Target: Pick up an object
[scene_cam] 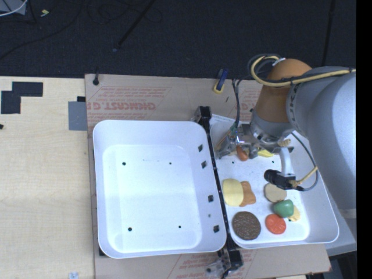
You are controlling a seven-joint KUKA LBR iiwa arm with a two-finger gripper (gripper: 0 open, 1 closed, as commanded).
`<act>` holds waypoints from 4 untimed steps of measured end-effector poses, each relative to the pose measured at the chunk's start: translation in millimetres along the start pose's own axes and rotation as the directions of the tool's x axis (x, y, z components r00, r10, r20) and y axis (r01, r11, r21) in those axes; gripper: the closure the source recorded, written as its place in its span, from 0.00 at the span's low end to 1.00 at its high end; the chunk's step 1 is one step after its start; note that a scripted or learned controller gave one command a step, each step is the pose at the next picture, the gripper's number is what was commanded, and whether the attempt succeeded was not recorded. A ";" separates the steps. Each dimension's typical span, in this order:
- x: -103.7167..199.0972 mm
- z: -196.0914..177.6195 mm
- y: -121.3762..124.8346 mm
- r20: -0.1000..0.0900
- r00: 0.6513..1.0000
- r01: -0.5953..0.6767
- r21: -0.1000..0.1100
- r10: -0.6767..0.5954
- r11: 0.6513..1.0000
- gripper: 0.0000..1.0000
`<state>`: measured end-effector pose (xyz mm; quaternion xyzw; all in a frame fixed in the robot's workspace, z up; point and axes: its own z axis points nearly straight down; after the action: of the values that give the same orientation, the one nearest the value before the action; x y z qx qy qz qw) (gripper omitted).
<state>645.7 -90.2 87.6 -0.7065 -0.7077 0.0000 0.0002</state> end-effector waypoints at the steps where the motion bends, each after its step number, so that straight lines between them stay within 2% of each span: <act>1: -54.5 0.0 -25.7 0.001 1.000 -0.005 0.005 0.005 1.000 0.00; 2: -29.3 -0.1 -1.1 -0.001 1.000 0.000 0.000 0.000 1.000 0.00; 3: -30.4 -9.7 -2.3 -0.002 1.000 -0.001 0.004 0.001 1.000 1.00; 4: -68.0 0.5 -50.6 0.000 1.000 -0.004 0.006 0.004 1.000 1.00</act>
<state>595.2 -158.3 87.1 -0.7080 -0.7062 0.0020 0.0023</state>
